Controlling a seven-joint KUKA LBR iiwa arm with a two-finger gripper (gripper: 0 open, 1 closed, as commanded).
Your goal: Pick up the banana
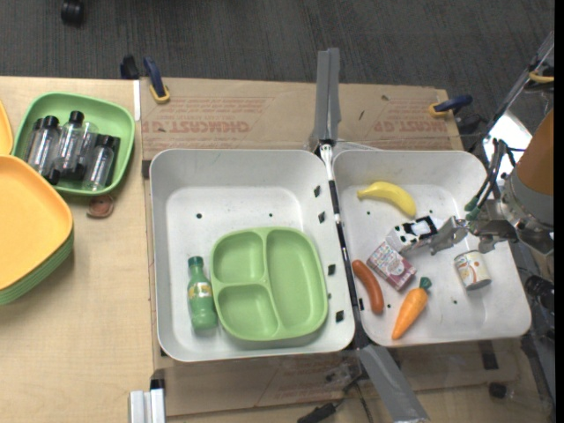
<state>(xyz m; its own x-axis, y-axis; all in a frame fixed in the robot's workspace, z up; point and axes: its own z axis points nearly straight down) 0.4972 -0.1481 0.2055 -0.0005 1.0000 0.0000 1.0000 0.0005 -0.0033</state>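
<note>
Well to the left of the green divided plate point(264, 282), a stack of yellow plates point(26, 227) sits at the bench's edge. Beside the stack, a green tray point(123, 122) holds several dark-capped bottles point(70, 148). The plate itself lies in the left bin point(176, 201), and a green bottle point(201, 293) lies just to its left in the same bin. To the right of the plate, past the seam between the bins, a red sausage point(368, 286) lies close to the inner wall of the right bin point(458, 183). The banana point(389, 196) is also right of the plate, but farther back, alone on bare bin floor. A pink packet point(392, 264), a small black-and-white thing point(416, 230) and a carrot point(409, 311) come next to the right. Farther right again, the gripper point(445, 234) hangs low over the bin, nearer than the banana and apart from it. I cannot tell how far open it is or whether it has hold of anything. A small can point(473, 270) stands farthest from the plate.
</note>
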